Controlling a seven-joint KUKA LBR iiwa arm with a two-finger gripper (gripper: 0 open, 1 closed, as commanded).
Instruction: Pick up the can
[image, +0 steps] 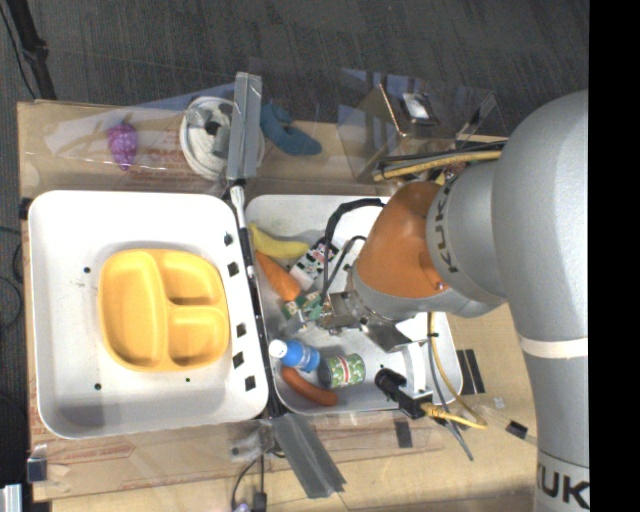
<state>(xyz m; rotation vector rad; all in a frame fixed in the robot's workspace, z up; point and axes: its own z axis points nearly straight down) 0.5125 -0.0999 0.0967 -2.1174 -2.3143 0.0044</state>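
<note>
So the can (345, 370) was lying on its side in the right bin (300, 212), down near the bin's bottom edge in the picture. It had a green and red label and a silver end. All places below are relative to that can.

Touching it on the left was a small bottle (296, 354) with a blue label and white cap. Just below and left of it lay a hot dog toy (308, 388), reddish brown, touching or nearly so. Up and to the left was a carrot (277, 273), and further up a banana (278, 243).

The gripper (335, 310) sat just above the can, not touching it as far as I could see. Honestly couldn't tell whether the claw was open or closed, since the orange wrist and cables covered most of it. Nothing visibly sat in it.

Well to the left of the can, in the left bin (60, 250), a yellow divided tray (165, 305) lay flat. Far up and left, outside the bins, were a purple toy (123, 142) and a blue thing (287, 133).
</note>
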